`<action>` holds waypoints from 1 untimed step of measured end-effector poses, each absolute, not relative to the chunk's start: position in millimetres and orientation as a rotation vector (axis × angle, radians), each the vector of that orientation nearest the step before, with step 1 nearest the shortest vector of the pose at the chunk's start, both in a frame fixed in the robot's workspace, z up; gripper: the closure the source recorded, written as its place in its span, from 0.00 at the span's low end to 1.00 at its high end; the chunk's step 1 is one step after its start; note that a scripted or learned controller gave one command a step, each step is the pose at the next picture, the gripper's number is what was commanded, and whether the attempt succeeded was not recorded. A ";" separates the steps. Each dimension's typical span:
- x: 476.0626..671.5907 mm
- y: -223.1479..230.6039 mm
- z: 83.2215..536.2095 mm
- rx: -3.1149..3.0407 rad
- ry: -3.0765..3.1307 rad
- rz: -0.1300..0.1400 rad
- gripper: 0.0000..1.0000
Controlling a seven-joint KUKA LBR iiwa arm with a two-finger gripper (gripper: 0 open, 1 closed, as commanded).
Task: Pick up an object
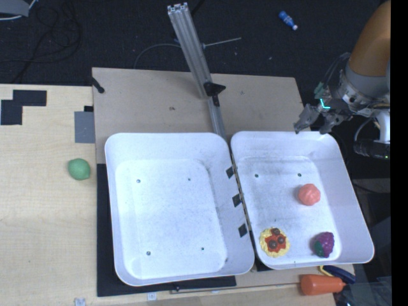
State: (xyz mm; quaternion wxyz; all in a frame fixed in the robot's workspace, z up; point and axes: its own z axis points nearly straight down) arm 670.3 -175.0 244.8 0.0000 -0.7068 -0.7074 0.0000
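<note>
Nearest edge of the desk (38, 234): an orange carrot-shaped toy (320, 284) lying just outside the right bin (280, 152), at its near rim. Right bin, near end: a yellow disc with red dots (275, 241) at the left, a purple grape cluster (324, 243) at the right, the two apart. Right bin, middle: a pink-orange ball (309, 194), toward the right wall. Left bin (127, 148): white, shallow, touching the right bin along their shared edge. Desk, left of the left bin: a green ball (80, 169). Far right: the pincer (313, 121) hangs above the right bin's far rim, nothing between its fingers; whether it is parted or closed cannot be made out
</note>
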 end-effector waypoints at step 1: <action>670.2 -175.0 244.8 -2.221 -2.222 0.000 0.00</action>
